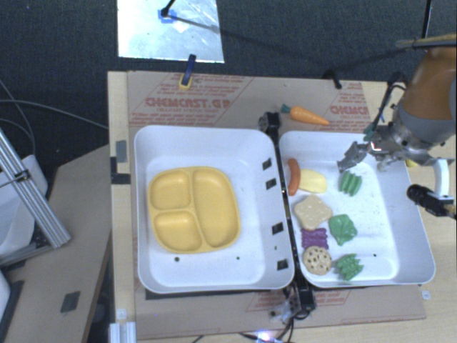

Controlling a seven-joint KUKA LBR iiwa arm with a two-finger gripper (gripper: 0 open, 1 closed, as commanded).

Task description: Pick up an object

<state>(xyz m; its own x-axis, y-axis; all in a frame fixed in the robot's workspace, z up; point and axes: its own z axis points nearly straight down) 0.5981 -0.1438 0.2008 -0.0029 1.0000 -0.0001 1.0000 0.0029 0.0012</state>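
The end effector (355,156) is hovering just above the beans (350,184) in the right bin (414,252); its grip state cannot be told. It should descend straight, centred on them.

Robotics lab, not a home. Bench (214,91) is covered in protective sheeting printed CHEMCAST, on dark carpet. Aluminium framing (28,199) and loose cables (43,113) at left. Two white bins (207,138), one with a yellow divided plate (193,209), the other with plastic toy food (321,227). Grey industrial arm (428,98) at right.
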